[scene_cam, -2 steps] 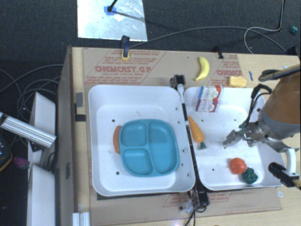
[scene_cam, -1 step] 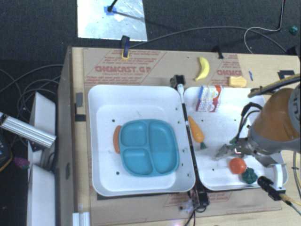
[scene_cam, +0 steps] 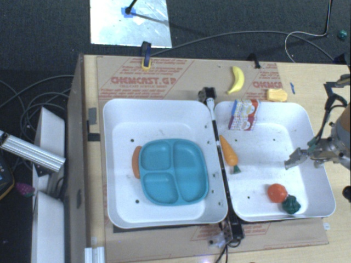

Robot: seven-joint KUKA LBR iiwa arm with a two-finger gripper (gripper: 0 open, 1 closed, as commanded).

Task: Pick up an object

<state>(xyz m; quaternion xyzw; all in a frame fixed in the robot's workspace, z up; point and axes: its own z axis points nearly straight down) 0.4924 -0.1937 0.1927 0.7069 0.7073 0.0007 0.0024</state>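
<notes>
Inside the right bin (scene_cam: 315, 126), near its front corner, sat a toy tomato (scene_cam: 277, 192), w/ my gripper (scene_cam: 293, 160) just above-right; couldn't tell the jaws' state. I judged it light, stiff, smooth plastic, prob. slippery, best pinched across the middle. Cardboard on the table (scene_cam: 164, 75) read "CHEMCAST GP".

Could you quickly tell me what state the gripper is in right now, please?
Gripper: over the right bin, nothing seen between its fingers; open or shut cannot be told.

Blue divided plate (scene_cam: 174, 170) in left bin (scene_cam: 118, 119), carrot (scene_cam: 228, 151) and tomato (scene_cam: 277, 192) in right bin (scene_cam: 299, 116) (pincer (scene_cam: 293, 160) nearby)
</notes>
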